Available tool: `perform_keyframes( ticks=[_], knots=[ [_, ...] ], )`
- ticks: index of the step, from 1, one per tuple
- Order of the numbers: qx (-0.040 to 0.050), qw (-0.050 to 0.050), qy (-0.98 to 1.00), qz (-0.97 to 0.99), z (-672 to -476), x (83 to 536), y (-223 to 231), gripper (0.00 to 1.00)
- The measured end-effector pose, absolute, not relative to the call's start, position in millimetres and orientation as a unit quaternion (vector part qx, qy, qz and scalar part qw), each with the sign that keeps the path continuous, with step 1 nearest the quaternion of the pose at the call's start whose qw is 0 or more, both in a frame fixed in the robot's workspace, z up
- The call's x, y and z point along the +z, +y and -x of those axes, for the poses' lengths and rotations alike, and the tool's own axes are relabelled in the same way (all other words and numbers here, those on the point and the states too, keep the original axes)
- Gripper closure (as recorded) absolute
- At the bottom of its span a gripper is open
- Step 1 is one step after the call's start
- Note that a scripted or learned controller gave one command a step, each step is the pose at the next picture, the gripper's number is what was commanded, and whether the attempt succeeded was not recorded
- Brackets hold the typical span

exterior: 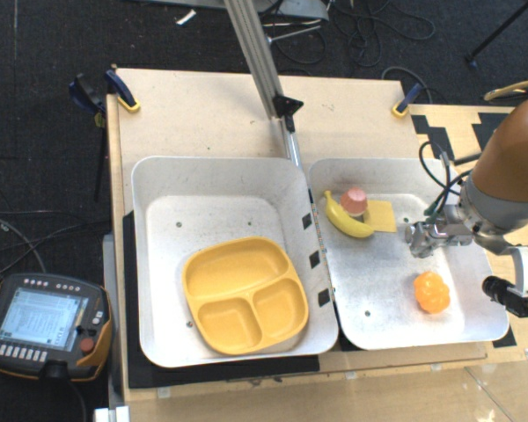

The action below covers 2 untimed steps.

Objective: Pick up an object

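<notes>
**benchwatcher:** Nearest the camera, the left bin [158,236] holds a smooth yellow plastic tray [245,295] with three compartments and rounded corners, sitting toward the front with bare white floor behind it. In the right bin [475,328], a bumpy orange fruit [432,293] lies near the front right, with free floor around it.

**kuka_fan:** And the claw?

**benchwatcher:** The gripper [420,238] sits low over the right bin, just behind the orange, apart from it. Can't tell if the claw is apart or together. Further back, a curved banana [345,219] touches a flat yellow square [380,216] and a pink cylinder [355,200]. Pale wooden bench [202,112], dark carpet [35,25] with cables beyond.
</notes>
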<state>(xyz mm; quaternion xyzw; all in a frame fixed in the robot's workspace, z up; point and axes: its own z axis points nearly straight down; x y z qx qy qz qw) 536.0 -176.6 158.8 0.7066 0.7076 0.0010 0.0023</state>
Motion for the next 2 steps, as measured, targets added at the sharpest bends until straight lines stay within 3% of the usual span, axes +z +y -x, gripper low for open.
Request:
perform_keyframes(
  ticks=[1, 2],
  knots=[
    [0.0014, 0.003, 0.708, -0.706, -537.7, 212, -177, 1.00],
    [0.0018, 0.001, 0.710, -0.704, -560.2, 225, -123, 1.00]
  ],
)
